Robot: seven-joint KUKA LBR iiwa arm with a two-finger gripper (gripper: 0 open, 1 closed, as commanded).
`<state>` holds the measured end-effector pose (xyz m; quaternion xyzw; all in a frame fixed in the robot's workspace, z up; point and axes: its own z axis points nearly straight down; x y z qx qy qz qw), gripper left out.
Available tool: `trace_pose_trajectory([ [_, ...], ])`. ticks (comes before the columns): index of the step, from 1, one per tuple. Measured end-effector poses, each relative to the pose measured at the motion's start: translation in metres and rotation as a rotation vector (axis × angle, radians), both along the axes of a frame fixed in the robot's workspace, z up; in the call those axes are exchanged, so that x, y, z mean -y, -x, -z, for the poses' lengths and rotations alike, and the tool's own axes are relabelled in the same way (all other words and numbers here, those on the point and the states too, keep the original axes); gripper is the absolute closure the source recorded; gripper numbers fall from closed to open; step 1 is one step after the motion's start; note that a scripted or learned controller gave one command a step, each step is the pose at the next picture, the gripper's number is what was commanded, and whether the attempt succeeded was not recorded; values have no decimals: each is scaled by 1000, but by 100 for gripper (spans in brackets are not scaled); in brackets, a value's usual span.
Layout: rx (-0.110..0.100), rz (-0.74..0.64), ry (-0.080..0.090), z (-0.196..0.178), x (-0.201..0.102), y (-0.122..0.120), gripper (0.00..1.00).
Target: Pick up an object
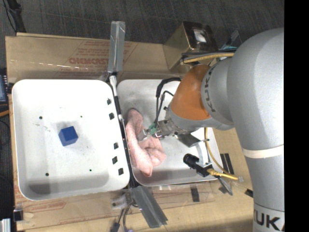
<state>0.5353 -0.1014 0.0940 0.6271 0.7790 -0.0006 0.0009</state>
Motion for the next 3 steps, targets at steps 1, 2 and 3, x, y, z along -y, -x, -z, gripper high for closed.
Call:
trace_pose_trajectory([
  [1, -1, -4, -1, -10, -1, 0, 100],
  [2, 0, -4, 0, -10, 0, 0, 0],
  [3, -1, -7, 0, -19, -1, -1, 100],
])
